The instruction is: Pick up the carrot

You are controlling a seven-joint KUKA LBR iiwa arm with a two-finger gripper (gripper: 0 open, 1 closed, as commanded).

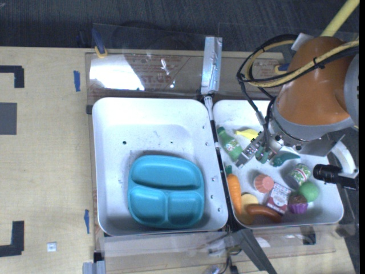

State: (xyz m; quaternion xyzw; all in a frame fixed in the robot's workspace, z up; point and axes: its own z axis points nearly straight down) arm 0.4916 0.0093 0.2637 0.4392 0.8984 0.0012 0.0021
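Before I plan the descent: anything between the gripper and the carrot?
In the camera view, only bare white bin floor separates the gripper from the carrot; a green bottle sits just beside that path.

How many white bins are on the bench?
2. The left bin holds a blue divided tray; the right bin holds the carrot among other toy food.

Gripper (255,151) hangs low over the right bin (333,213), above the green bottle (230,144). The carrot (234,191) lies along that bin's left wall, apart from the gripper. In the left bin (108,153), 1 blue tray (166,190) sits near the front edge.
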